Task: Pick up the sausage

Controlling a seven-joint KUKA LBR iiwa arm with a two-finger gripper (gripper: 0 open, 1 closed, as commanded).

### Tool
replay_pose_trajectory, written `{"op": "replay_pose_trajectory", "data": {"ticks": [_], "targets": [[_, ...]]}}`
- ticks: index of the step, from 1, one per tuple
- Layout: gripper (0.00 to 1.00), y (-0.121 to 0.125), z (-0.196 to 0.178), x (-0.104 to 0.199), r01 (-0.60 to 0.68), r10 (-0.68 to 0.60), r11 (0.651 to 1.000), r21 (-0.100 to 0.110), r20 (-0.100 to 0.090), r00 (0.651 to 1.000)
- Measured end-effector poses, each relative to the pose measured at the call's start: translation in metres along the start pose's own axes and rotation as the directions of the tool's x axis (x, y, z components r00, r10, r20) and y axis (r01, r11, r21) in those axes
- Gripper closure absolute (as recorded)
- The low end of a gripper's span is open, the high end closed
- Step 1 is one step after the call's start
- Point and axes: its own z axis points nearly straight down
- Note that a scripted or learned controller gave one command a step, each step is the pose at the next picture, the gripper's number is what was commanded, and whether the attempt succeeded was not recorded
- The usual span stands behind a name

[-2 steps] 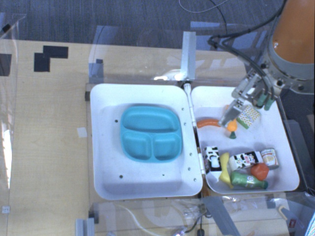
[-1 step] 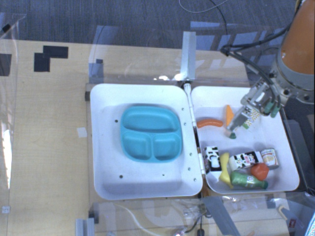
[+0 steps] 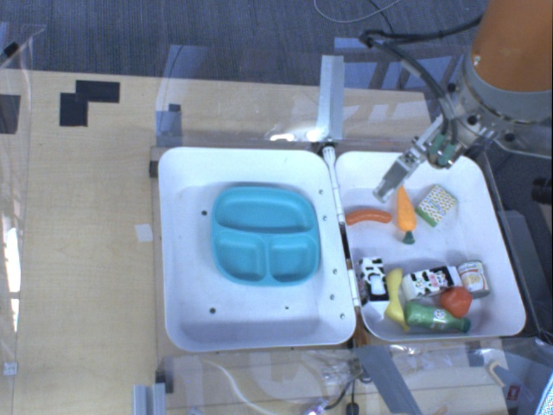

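The sausage is a short orange-red link lying flat near the left wall of the right bin. An orange carrot with a green top lies just to its right, a small gap between them. My gripper reaches in from the upper right and hangs tilted above the bin. Its tip is a little above and to the right of the sausage, close to the carrot's upper end. Nothing shows held in it.
A blue divided plate lies in the left bin. The right bin also holds a green-and-white box, two cow-patterned cartons, a banana, a can, a red fruit and a green bottle.
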Motion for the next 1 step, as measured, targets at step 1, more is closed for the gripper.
{"op": "replay_pose_trajectory", "data": {"ticks": [1], "targets": [[0.0, 0.0132, -0.0001, 0.0435, 0.453, -0.453, 0.892, -0.001, 0.0, 0.892]]}}
